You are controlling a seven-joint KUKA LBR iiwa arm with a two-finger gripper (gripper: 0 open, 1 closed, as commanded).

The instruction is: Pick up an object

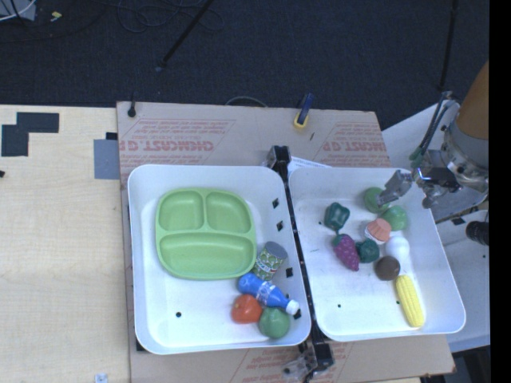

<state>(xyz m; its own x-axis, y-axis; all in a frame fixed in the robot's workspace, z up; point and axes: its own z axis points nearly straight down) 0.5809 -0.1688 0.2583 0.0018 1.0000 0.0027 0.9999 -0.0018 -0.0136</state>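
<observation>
Two bins: side by side.
Gripper (415, 183): fingers spread, hovering over right bin's (447, 309) far corner, pinching nothing.
Nearest object: green ball (374, 199), just beside fingertip.
Corn (410, 300): near corner.

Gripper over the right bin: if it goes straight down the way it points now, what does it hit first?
Most likely the light green round toy at the bin's far right corner, which sits just below the gripper. A second green piece lies beside it. Depth is hard to judge from this slanted view, so it could also land on the bin floor.
</observation>
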